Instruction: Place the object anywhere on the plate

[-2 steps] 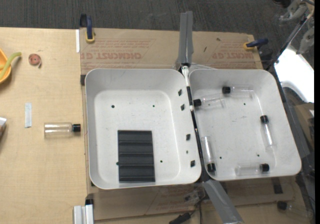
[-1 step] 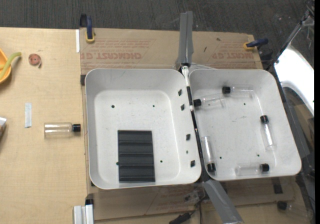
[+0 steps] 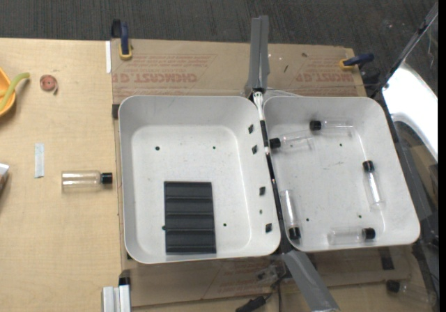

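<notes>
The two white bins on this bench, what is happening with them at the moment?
Nothing is being handled at this moment. The left bin holds a dark ribbed plate near its front edge, with nothing lying on it. The right bin holds several clear tubes with black caps, one of them along its right side. Another clear vial lies on the wooden bench left of the bins. So no object has been placed on the plate yet.

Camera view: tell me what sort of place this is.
Probably a robot lab test bench: two white bins sit on cardboard clamped to the bench, with clear vials scattered in the right bin.
</notes>
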Motion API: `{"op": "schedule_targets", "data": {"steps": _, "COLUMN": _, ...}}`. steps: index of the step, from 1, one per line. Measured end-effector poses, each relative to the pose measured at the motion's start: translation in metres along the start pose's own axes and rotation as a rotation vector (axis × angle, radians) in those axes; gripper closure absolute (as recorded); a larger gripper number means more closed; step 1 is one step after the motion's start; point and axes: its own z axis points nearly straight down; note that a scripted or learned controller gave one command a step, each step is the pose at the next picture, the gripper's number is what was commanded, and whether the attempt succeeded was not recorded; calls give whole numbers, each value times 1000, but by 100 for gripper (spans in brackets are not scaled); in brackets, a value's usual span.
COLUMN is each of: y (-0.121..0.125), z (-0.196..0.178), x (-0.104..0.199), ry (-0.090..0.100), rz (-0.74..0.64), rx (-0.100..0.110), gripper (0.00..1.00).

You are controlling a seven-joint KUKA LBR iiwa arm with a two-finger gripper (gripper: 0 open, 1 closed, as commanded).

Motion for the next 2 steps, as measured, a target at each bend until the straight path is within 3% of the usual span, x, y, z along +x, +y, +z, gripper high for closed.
{"op": "schedule_targets", "data": {"steps": 1, "y": -42, "z": 1, "x": 57, "ry": 0, "rz": 21, "rx": -1, "gripper": 0}}
{"op": "schedule_targets", "data": {"steps": 2, "y": -5, "z": 0, "x": -14, "ry": 0, "rz": -65, "rx": 0, "gripper": 0}}
